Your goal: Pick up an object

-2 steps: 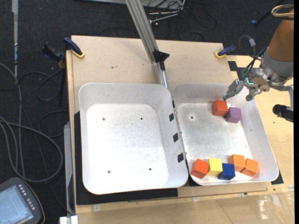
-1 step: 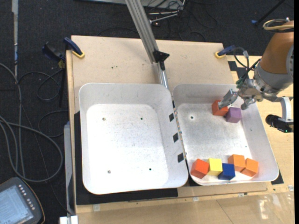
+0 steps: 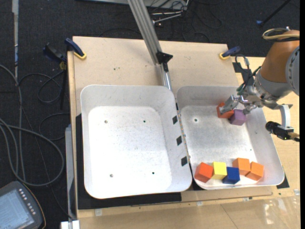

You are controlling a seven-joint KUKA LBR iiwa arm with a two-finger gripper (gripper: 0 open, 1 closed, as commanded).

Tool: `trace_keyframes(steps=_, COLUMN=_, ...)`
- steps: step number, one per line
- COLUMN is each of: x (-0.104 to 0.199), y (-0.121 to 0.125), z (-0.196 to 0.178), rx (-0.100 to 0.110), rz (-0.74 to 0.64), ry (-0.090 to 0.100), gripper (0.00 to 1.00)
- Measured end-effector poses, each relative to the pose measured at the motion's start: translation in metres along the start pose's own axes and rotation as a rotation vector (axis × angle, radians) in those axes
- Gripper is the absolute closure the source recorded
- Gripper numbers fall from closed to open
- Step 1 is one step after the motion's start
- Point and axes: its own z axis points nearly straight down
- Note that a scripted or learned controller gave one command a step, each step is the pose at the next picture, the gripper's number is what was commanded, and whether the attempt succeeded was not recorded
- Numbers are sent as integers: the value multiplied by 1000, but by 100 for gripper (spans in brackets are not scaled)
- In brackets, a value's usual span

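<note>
My gripper [image 3: 237, 107] hangs low over the far right part of the right bin [image 3: 267, 149]. A purple block [image 3: 238, 118] sits right under it, and a red-orange block [image 3: 222, 110] lies against the purple one on its left. The gripper body hides the tops of both blocks, so I cannot make out whether either one is gripped. Along the near wall of the same bin lies a row of blocks: an orange one [image 3: 204, 171], a yellow one [image 3: 219, 169], a blue one [image 3: 232, 175] and two more orange ones [image 3: 243, 165] [image 3: 256, 170].
The left bin [image 3: 95, 128] stands beside the right one, their rims meeting mid-bench. A slanted metal pole [image 3: 145, 25] ends at the far edge between the bins. Clamps [image 3: 76, 49] [image 3: 230, 52] sit at the bench's far corners. The arm [image 3: 281, 68] enters from the right.
</note>
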Motion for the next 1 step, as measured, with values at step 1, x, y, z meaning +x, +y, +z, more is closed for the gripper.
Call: trace_keyframes(steps=1, x=-1, y=3, z=4, rx=-7, rz=-1, ry=-3, gripper=0)
